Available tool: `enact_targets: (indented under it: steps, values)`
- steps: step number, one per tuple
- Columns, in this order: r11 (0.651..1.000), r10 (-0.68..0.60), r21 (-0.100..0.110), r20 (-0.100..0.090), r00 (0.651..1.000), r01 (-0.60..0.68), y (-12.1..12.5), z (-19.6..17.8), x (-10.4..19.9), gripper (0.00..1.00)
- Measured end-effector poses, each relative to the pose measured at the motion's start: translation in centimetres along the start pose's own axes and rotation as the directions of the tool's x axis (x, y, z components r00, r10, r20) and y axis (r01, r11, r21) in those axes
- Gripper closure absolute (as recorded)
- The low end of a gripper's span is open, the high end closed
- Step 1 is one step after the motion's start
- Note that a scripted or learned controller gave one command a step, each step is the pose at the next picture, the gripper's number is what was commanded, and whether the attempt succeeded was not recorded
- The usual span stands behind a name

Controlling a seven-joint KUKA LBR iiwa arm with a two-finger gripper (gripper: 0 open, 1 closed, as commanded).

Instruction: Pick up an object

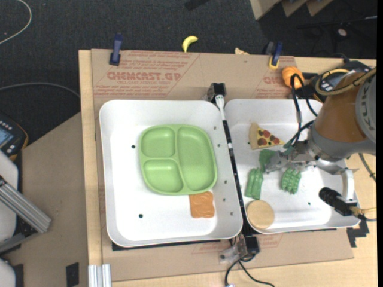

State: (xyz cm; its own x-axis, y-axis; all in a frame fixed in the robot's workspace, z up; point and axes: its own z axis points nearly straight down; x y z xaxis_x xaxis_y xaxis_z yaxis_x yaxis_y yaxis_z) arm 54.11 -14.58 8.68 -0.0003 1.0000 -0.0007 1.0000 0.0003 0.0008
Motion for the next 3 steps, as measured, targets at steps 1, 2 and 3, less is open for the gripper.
enact_targets:
  steps: [1,2,3]
  values:
    - [1.000,0.005,0.006,-0.002,1.000,-0.005,-4.0,0.2,-3.2,0.00]
    - [1.000,-0.004,-0.003,-0.001,1.000,0.004,0.2,0.2,0.4,0.00]
    - [1.000,0.005,0.003,0.000,1.000,-0.005,-4.1,-3.4,-3.3,0.00]
